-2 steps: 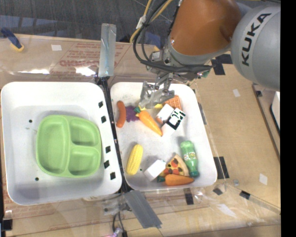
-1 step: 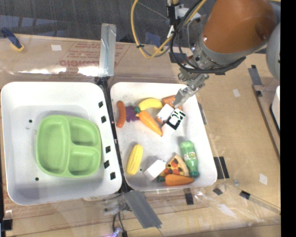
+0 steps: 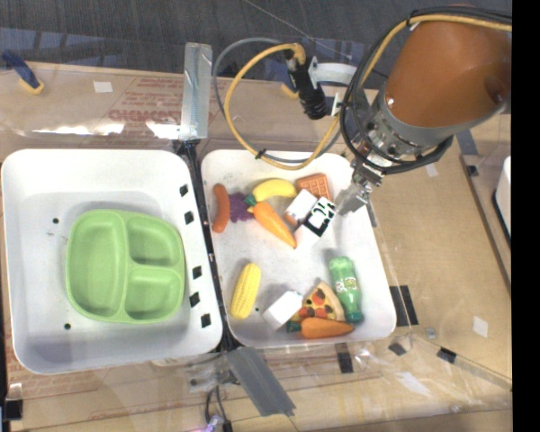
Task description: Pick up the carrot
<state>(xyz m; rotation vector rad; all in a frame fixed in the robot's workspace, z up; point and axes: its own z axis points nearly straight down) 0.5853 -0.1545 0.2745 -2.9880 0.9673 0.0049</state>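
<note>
The orange plastic carrot point(image 3: 274, 223) lies in the right white bin point(image 3: 378, 282), centre-frame. Just right of it, the two-finger gripper point(image 3: 353, 198) hovers, partly hidden under the bulky wrist; I cannot tell its grip state. A second orange carrot-like piece point(image 3: 326, 328) lies at the bin's lower edge.

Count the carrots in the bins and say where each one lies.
2. One carrot lies in the right bin's upper middle, beside the banana. The other carrot lies along its near edge, below the pizza slice.

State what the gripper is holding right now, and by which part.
Nothing is visibly held. The gripper hangs over the right bin's upper right corner, apart from the carrot; nothing shows between its fingers.
</note>
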